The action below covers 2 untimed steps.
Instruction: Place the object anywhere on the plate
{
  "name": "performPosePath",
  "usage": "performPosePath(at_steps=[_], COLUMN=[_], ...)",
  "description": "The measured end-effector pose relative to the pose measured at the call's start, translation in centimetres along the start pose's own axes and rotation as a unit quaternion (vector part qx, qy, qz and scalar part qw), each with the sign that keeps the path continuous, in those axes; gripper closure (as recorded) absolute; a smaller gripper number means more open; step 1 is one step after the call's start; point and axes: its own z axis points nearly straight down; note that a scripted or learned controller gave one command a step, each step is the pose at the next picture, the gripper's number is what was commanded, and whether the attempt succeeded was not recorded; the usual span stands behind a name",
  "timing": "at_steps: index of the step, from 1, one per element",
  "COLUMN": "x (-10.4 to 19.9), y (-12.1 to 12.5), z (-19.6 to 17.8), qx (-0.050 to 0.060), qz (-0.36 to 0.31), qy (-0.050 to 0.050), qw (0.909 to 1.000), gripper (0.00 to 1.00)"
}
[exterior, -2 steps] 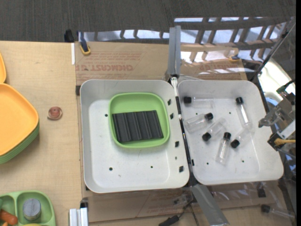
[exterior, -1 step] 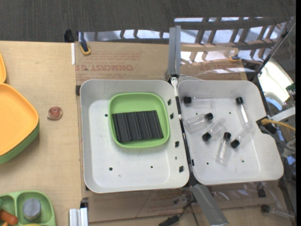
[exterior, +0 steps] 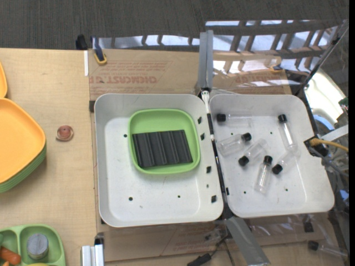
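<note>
1. Wooden bench (exterior: pixel 50 82) with cardboard (exterior: pixel 144 76) laid under two white bins, probably to protect the top.
2. Left bin (exterior: pixel 161 204) holds a green plate (exterior: pixel 163 119), flat and near the back wall. It is the target, and lies open from above.
3. A dark ribbed mat (exterior: pixel 162 148) covers most of the plate's middle. I judge it is there to stop a round thing rolling off.
4. Right bin (exterior: pixel 277 201) holds the task's things: clear vials with black caps, all lying on their sides.
5. Three vials (exterior: pixel 252 151) crowd near the middle, close or touching. One vial (exterior: pixel 285 132) by the right wall and another (exterior: pixel 230 117) at the back lie apart, so they look easier to pick.
6. None is on the plate yet, so the pick looks still to be done.
7. Orange plates (exterior: pixel 19 143) at the far left take no part.
</note>
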Motion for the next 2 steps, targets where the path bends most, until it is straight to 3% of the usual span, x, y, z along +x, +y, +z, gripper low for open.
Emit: performPosePath(at_steps=[1, 2], x=[0.0, -0.02], y=[-0.01, 0.02], z=[0.02, -0.74], qx=[0.0, 0.001], qz=[0.0, -0.002], qy=[0.0, -0.003], qw=[1.0, 1.0], gripper=[0.0, 1.0])
